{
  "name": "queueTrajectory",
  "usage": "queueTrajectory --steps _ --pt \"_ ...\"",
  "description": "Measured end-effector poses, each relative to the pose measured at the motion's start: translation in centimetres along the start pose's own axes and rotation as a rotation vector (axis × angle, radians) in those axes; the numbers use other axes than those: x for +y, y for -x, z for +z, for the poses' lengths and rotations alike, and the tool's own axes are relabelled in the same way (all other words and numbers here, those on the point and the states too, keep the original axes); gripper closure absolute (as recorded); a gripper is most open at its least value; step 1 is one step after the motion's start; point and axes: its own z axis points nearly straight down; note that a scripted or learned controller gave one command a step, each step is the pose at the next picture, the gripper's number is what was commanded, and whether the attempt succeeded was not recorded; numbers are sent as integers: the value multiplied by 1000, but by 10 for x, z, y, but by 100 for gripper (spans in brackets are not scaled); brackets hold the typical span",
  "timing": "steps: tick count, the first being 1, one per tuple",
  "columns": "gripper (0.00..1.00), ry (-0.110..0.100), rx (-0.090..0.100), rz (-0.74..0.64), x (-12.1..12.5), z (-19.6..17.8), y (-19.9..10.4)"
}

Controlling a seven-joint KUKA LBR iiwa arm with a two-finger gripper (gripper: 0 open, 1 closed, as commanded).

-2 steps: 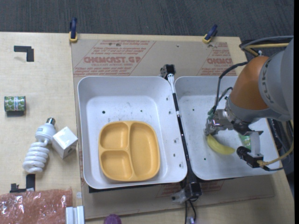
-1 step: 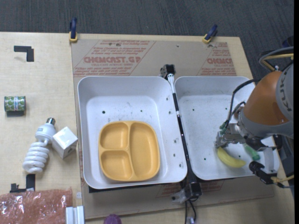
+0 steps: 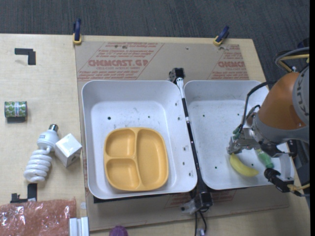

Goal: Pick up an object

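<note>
the banana [image 3: 243, 166] lies in the right bin [image 3: 216, 127], down in its corner nearest the arm, and the hand [image 3: 238, 146] hovers just above its upper end; whether the hand is apart or together i cannot tell. best bet now: centre over the banana's middle, straddle it crosswise, drop low before closing. well away, the yellow tray [image 3: 136, 158] sits in the left bin [image 3: 98, 112].
</note>
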Motion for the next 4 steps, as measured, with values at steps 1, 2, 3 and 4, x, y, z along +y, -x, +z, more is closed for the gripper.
queueTrajectory --steps 1,2,3,4 --pt "100 -2 0 -5 53 -90 -71" --pt "0 -2 0 -5 53 -90 -71" --pt "0 -3 1 -1 12 10 -33" --pt "100 -1 1 -1 13 0 -32"
